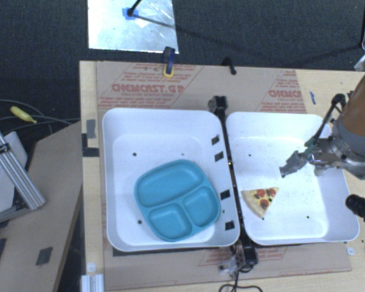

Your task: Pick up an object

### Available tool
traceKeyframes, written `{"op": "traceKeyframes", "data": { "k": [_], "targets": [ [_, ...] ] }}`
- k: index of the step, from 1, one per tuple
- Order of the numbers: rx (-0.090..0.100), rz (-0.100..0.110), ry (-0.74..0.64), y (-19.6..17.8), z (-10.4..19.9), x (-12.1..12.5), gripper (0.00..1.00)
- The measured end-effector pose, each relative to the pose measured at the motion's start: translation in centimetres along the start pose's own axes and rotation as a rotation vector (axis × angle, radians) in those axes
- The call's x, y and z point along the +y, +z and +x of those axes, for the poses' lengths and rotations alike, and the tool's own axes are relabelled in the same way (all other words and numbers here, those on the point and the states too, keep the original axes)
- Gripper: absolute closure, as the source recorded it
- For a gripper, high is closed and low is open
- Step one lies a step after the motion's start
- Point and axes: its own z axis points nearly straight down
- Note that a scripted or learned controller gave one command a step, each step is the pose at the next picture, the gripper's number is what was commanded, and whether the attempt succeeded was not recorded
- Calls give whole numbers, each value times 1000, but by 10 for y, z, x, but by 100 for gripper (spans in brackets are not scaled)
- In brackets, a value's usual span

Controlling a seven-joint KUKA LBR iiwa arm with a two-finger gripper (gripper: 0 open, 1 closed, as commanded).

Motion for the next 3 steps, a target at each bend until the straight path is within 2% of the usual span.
{"op": "traceKeyframes", "data": {
  "k": [1, 2, 3],
  "targets": [
    [-1, 0, 1, 169, 28, 1, 0],
    [0, -2, 2, 153, 27, 1, 100],
    [1, -16, -9, 57, 82, 93, 100]
  ]
}}
